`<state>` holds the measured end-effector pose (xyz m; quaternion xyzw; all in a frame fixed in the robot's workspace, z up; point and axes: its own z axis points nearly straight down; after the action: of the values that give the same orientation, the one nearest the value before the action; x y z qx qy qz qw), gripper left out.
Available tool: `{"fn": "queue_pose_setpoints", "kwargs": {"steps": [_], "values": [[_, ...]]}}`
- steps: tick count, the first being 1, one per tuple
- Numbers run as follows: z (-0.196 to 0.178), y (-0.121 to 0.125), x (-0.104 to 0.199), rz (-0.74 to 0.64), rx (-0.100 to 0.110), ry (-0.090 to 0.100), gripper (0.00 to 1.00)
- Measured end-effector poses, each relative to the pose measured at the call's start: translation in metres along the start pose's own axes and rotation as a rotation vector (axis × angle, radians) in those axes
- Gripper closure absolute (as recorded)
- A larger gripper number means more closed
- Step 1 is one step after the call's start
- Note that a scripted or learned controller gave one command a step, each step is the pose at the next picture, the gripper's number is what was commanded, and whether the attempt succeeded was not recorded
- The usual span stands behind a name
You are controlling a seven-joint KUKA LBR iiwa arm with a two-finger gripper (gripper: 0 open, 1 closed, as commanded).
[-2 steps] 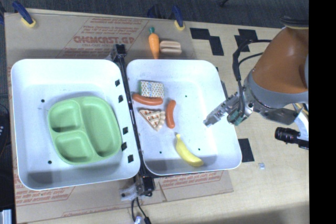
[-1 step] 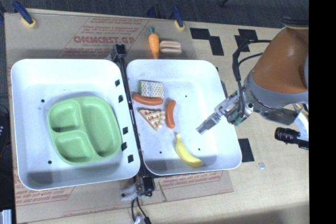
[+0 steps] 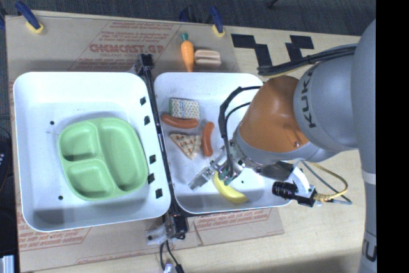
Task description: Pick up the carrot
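One arm (image 3: 300, 118) bent low, gripper (image 3: 214, 174) beside banana (image 3: 230, 190)

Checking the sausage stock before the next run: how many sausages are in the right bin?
2. One sausage lies below the patterned block; another stands right of the pizza slice. The arm may hide more.

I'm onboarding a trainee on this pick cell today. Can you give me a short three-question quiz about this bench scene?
1. True or false: the carrot lies inside the right bin.
2. Which item is nearest the pincer? A) banana B) green plate C) carrot
3. In which bin does the green divided plate sit?

Key:
1. False: it lies on the bench beyond the bins, beside a small sandwich-like toy.
2. A: the banana lies right by the pincer in the right bin.
3. The left bin.
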<state>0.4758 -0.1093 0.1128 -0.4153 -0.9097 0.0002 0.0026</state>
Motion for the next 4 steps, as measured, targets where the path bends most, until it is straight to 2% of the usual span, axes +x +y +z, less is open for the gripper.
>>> {"fn": "queue_pose_setpoints", "kwargs": {"steps": [1,2,3,4], "values": [[-0.143,-0.002,-0.077,0.010,-0.002,-0.007,0.00],[-0.048,0.006,-0.016,-0.246,0.000,-0.001,0.00],[-0.043,0.053,-0.046,-0.042,-0.002,-0.004,0.00],[-0.135,0.011,0.003,-0.291,-0.002,-0.006,0.00]]}}
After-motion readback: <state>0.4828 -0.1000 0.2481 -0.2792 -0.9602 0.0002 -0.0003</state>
